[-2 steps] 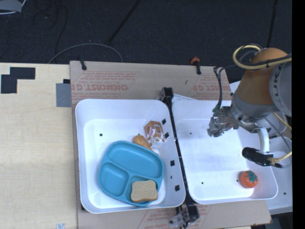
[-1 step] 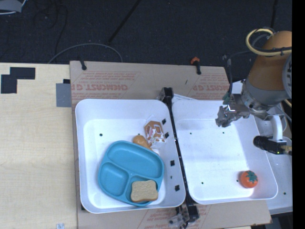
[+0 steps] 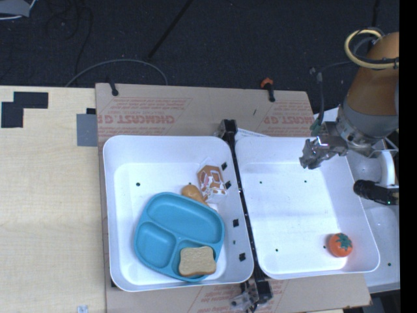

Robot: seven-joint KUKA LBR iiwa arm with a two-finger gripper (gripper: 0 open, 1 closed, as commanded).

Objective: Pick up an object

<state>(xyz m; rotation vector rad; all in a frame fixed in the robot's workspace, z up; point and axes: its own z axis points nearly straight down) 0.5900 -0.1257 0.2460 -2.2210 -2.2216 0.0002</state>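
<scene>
Nearest you, the toast (image 3: 197,261) lies on the blue tray (image 3: 171,230) in the left bin (image 3: 117,175); the orange fruit (image 3: 339,244) sits alone in the right bin (image 3: 287,266). You look to be at the approach step: next, lower over the fruit. Farther back, the gripper (image 3: 314,155) hovers bare; how its jaws stand I cannot tell

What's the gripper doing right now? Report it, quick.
Gripper: above the right bin near its far edge; open or shut cannot be told. Nothing visibly held.
</scene>
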